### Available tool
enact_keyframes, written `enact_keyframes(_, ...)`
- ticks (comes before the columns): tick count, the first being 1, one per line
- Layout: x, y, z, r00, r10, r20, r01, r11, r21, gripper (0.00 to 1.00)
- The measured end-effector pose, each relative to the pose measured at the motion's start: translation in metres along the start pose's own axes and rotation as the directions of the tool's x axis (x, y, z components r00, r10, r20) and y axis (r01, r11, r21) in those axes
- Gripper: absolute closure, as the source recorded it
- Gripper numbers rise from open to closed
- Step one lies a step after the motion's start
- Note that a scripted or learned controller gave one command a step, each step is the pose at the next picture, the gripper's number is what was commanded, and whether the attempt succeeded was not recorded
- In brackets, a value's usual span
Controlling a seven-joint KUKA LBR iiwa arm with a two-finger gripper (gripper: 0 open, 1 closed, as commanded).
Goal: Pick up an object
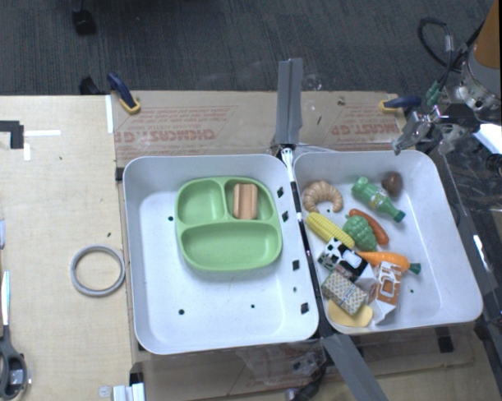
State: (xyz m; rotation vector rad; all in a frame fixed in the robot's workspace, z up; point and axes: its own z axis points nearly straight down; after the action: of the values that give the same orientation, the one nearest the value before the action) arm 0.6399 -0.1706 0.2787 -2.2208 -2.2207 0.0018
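The right bin [449,230] holds a heap of toy food: a croissant [323,195], a green bottle [377,198], a brown round piece [391,182], a corn cob [328,228], a green vegetable [360,229], a carrot [389,259], a black-and-white toy [337,254], a patterned block [346,292] and an orange-and-white packet [388,285]. My gripper [416,130] hangs over the bin's far right corner, above and apart from all of them, with nothing seen in it.
The left bin [156,306] bears a green divided plate [229,223] with a sausage [245,201] in one compartment. A tape ring [98,269] and scissors [8,364] lie on the bench at left. Blue clamps [124,91] sit at the back.
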Motion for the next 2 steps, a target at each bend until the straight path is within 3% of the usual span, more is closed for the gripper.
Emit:
enact_keyframes(1, 0.051, -0.011, 0.008, 0.994, -0.112, 0.001, 0.112, 0.994, 0.001, 0.0)
enact_keyframes(2, 0.035, -0.037, 0.144, 0.995, -0.102, 0.0, 0.102, 0.995, 0.001, 0.0)
